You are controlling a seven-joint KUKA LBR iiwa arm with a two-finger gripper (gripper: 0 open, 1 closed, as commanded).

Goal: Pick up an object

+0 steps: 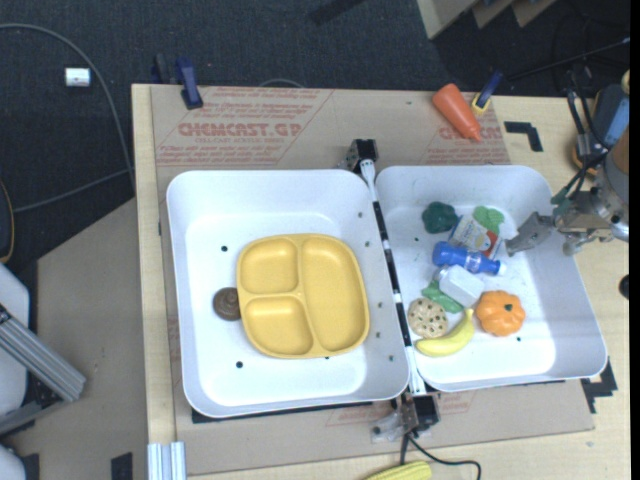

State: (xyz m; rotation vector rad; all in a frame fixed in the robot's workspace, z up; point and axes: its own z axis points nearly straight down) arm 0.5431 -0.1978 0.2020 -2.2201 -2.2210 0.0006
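At the near edge of the desk (100,298) we saw a yellow cable end, and just beyond it two white bins side by side. The left bin (200,208) held a yellow divided plate (300,293) with a small brown disc (226,303) touching its left rim. The right bin (570,318) held a cluster of toys: a banana (446,341) nearest us, a cookie (427,316) just above it, an orange pumpkin (499,313) to their right, a white block (460,286), a blue bottle (464,258) lying on its side, a dark green piece (438,217) and a white-and-green packet (478,228) at the far end.

The tool (540,230) reached in from the right, over the bin's right half, with one grey finger pointing left towards the cluster. We could not tell whether it was released or clenched, and we saw nothing in it.

The bottle lay nearest, just left of the tool and a little towards us, its long axis running left to right, roughly in line with the reach. We judged that a grasp would call for a short move leftward and a descent, with the fingers set across that axis.
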